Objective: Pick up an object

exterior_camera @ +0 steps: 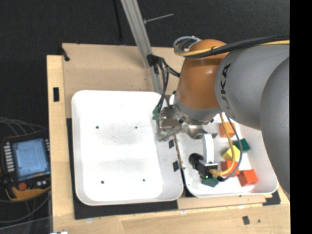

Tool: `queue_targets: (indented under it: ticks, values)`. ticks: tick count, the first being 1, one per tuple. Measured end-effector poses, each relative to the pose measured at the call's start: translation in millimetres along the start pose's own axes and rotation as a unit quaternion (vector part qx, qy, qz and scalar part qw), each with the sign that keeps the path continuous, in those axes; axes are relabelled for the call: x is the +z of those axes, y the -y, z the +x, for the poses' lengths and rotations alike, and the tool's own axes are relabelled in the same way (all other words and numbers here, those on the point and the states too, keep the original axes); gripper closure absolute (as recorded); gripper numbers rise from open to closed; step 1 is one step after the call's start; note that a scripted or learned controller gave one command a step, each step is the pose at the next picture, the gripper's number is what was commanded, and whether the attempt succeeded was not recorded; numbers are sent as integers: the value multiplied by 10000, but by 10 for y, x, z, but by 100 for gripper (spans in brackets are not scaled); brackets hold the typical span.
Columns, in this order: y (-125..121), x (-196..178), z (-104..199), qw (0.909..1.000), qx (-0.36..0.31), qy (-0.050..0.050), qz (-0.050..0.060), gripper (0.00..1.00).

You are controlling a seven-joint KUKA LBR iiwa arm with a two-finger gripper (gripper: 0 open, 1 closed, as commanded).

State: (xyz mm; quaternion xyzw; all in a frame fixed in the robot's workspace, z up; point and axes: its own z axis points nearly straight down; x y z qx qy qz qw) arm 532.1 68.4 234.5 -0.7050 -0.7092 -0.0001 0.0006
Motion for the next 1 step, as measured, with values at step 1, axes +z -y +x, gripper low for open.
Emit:
queue_targets:
  ticks: [1]
  values:
    - [-7, 1, -17, 10000, 32, -3, -9, 0]
